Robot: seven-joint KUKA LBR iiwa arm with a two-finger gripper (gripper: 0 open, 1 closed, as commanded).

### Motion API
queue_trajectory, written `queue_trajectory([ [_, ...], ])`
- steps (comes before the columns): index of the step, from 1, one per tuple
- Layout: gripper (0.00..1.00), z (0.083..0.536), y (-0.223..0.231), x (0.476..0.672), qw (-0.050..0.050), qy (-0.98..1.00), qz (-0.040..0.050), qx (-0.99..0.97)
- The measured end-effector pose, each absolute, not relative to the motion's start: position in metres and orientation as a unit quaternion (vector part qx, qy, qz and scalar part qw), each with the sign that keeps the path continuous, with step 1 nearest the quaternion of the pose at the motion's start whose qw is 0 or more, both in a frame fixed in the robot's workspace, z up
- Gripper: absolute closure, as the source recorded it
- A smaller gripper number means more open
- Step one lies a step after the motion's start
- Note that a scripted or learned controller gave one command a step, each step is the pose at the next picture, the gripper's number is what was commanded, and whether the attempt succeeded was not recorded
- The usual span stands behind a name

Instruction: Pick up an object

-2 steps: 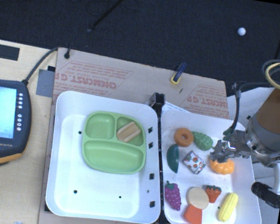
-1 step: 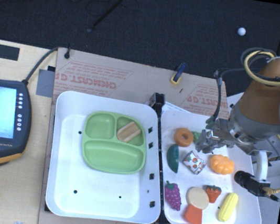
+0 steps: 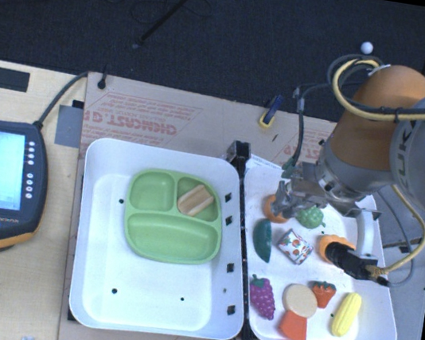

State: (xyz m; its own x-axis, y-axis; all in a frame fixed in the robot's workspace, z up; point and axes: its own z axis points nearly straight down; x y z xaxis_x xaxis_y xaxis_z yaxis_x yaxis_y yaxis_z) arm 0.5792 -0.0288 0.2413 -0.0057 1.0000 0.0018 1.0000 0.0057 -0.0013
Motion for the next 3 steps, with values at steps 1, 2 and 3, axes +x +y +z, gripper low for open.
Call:
queue_trajectory([
  [1,1.0,0.223,0.026,0.594,0.002,-0.709,0.0007,-0.705],
  [2,1.0,0.233,0.044,0.601,0.001,-0.708,0.0006,-0.706],
  [3,1.0,0.236,0.046,0.597,0.002,-0.708,0.0015,-0.707],
])
